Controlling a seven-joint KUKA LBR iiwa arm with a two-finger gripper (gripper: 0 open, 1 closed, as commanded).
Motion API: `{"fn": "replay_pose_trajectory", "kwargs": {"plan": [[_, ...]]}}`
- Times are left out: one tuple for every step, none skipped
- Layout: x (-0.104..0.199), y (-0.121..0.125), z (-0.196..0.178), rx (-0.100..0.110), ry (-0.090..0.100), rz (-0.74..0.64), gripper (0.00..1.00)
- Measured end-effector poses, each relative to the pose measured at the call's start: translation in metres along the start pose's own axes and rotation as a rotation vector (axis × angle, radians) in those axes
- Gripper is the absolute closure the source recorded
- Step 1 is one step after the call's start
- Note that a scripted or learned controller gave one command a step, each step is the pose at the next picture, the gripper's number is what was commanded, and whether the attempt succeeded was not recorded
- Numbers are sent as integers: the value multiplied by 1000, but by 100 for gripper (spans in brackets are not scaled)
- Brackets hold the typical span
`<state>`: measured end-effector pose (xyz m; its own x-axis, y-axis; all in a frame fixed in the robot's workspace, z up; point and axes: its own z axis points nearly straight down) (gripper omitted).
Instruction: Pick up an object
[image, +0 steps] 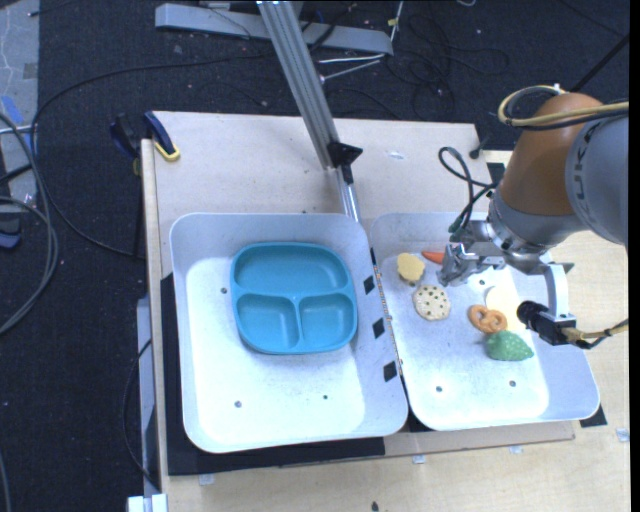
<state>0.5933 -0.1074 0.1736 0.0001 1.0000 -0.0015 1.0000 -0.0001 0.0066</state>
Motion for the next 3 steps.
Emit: {"fn": "replay_pose_trajectory", "kwargs": {"plan": [[-3, 11, -58, -1, 0, -3, 100], [-3, 12, -62, 5, 1, -2, 100], [52, 24, -54, 5, 2, -8, 100]]}}
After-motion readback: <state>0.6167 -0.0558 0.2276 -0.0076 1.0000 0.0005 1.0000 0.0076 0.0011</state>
